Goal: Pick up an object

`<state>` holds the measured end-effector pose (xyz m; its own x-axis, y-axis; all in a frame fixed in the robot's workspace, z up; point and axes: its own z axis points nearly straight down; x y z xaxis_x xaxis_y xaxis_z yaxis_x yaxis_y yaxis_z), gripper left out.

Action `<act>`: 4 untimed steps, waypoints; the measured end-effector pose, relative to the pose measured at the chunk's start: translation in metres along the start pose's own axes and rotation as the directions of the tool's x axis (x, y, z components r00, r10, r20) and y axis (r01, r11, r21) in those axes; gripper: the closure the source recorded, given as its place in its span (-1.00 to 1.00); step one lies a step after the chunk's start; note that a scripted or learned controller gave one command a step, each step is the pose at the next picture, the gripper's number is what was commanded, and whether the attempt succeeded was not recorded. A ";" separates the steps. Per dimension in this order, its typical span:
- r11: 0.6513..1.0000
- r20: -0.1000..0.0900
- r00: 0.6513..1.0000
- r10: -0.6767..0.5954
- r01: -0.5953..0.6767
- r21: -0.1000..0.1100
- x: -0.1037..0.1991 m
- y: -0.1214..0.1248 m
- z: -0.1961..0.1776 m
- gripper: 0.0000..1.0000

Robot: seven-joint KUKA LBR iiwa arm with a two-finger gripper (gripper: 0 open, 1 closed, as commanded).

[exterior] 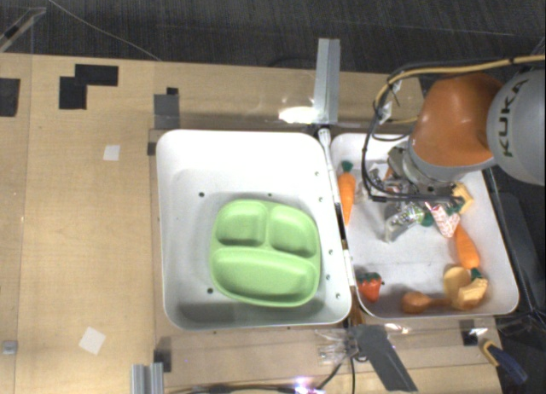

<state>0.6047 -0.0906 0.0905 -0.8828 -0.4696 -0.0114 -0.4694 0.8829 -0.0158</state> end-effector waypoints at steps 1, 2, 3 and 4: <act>1.000 0.004 1.000 0.025 -0.025 -0.007 0.034 0.026 -0.001 -1.00; 0.996 0.005 0.996 -0.085 0.085 -0.007 0.028 0.001 0.000 -1.00; 0.995 0.007 0.995 -0.101 0.101 -0.005 0.033 0.010 -0.001 -1.00; 0.991 0.005 0.991 -0.132 0.133 -0.004 0.026 0.018 -0.001 -1.00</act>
<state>0.5738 -0.0871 0.0908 -0.8128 -0.5824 -0.0141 -0.5823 0.8129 -0.0133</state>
